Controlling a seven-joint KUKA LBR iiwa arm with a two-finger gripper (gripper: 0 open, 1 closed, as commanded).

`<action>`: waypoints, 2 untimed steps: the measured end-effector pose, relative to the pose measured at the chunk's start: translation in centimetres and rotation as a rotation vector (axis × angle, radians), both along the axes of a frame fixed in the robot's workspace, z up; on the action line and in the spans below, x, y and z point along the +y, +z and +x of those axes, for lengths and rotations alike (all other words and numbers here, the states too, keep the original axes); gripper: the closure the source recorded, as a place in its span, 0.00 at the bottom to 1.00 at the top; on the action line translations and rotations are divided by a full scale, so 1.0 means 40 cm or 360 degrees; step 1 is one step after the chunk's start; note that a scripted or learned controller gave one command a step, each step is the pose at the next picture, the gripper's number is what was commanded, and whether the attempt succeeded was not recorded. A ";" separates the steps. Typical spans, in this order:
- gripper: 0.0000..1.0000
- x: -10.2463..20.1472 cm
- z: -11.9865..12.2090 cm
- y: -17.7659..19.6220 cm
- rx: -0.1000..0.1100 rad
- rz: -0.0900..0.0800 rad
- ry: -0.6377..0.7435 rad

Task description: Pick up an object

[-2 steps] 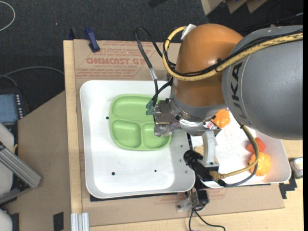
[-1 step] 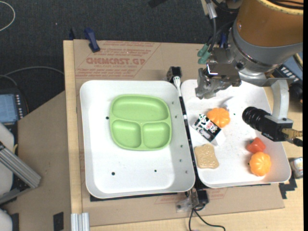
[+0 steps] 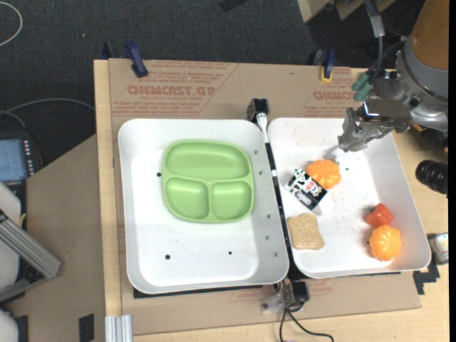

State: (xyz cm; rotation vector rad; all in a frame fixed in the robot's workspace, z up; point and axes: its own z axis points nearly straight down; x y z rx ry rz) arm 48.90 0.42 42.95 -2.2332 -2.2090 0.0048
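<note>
My gripper [image 3: 353, 142] hangs over the back of the right bin [image 3: 313, 130], above and to the right of an orange piece of toy food [image 3: 324, 172]. Nothing shows between its fingers. A small black-and-white carton [image 3: 306, 188] lies against the orange piece on its left. A tan slice of toy bread [image 3: 305, 231] rests near the bin's front left. At the front right lie a red toy pepper [image 3: 379, 214] and an orange toy pumpkin [image 3: 385, 242], close together.
The left bin [image 3: 142, 212] holds a green divided plate [image 3: 208, 180]. A black divider rail [image 3: 271, 169] runs between the two bins. Blue and yellow clamps [image 3: 135, 58] grip the cardboard base at the back.
</note>
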 end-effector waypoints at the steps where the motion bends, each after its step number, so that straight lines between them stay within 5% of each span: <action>1: 1.00 0.130 -0.031 -0.420 0.0024 0.0002 0.0021; 2: 1.00 0.249 -0.022 -0.139 -0.0024 0.0010 0.0029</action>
